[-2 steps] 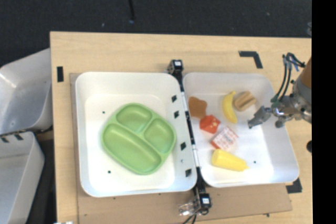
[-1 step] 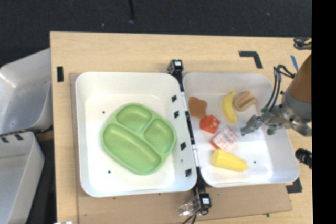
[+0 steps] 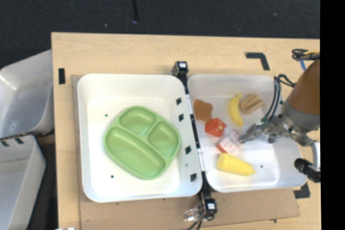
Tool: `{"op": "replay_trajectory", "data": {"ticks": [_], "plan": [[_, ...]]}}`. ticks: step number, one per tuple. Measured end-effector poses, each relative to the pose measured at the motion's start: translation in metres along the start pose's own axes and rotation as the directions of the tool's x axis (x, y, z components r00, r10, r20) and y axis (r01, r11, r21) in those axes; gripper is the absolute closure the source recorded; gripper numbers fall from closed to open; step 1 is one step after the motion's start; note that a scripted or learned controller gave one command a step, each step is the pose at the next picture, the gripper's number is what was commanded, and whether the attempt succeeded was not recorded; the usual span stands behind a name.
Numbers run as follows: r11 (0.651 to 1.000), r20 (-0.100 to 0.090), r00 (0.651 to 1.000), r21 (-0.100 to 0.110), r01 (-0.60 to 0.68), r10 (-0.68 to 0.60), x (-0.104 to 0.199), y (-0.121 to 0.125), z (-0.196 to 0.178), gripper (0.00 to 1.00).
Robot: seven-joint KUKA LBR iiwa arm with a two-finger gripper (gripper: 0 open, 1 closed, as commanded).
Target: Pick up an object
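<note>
**Camera view: arm reaching into the right bin of toy food**

We look down on a pale wooden tabletop (image 3: 135,54) carrying two shallow white bins side by side. Our left bin (image 3: 86,180) holds a green divided plate (image 3: 142,141). Our right bin (image 3: 269,180) holds a brown piece (image 3: 202,109), a red piece (image 3: 215,127), a yellow banana (image 3: 234,110) touching a tan round piece (image 3: 250,103), a red-and-white packet (image 3: 230,144), and a yellow wedge (image 3: 235,165) near the front wall. The gripper (image 3: 249,135) reaches in from the right, its tip just beside the packet. Its jaws are small and blurred here; we cannot tell whether they are apart or together, and nothing appears clamped between them.
</note>
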State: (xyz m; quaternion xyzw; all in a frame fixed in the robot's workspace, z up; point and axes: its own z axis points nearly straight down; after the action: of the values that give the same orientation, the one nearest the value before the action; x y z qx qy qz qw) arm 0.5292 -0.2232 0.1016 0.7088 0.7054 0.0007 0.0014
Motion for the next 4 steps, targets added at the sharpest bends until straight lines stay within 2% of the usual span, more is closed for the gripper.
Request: {"op": "replay_trajectory", "data": {"ticks": [1,2,3,4], "plan": [[1.000,0.002,1.000,-0.009,-0.003,0.003,-0.001,0.002,-0.014,1.00],[1.000,0.001,1.000,-0.003,0.008,-0.008,0.007,0.005,-0.064,1.00],[1.000,0.002,1.000,-0.004,0.008,-0.008,-0.002,0.013,-0.114,1.00],[1.000,0.001,1.000,-0.001,0.010,-0.010,-0.003,0.014,-0.132,1.00]]}}
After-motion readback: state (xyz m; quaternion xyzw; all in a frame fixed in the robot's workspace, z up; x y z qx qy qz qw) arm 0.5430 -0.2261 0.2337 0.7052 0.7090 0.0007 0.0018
